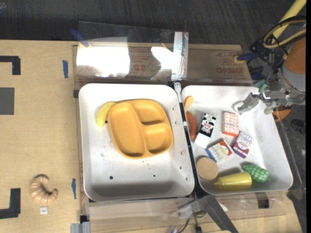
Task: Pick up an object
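Yellow bottle (233, 180) lies lengthwise left-right beside green corn (256, 173).

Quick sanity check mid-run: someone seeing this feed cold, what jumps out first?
The big orange divided tray in the left bin, with a yellow banana tucked against its left edge. Next, the clutter in the right bin: small cartons, a yellow bottle and a green knobbly toy along the front. The gripper hangs over that bin's far right corner, and a croissant lies out on the bench at left.
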### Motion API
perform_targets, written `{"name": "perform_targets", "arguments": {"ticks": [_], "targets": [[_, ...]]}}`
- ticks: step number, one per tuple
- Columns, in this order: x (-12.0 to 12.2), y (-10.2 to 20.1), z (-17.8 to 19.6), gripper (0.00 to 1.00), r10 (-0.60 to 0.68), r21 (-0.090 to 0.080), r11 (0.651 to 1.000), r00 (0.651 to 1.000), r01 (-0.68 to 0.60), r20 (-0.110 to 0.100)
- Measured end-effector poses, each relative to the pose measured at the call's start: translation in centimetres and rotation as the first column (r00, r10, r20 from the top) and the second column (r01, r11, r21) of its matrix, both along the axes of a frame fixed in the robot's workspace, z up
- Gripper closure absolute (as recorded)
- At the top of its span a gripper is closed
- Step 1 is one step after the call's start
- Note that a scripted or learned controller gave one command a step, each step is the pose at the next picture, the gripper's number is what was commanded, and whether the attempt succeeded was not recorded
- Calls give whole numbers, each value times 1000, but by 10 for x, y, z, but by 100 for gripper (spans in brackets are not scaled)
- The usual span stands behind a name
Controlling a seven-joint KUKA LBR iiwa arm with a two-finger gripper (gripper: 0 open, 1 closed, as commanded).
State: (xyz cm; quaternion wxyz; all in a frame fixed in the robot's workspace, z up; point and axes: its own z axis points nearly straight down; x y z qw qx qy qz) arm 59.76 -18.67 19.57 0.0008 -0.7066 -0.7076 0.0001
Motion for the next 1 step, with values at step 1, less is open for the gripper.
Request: {"name": "perform_targets", "arguments": {"ticks": [1], "targets": [[4, -28, 2, 0, -34, -3, 999, 999, 34, 4]]}}
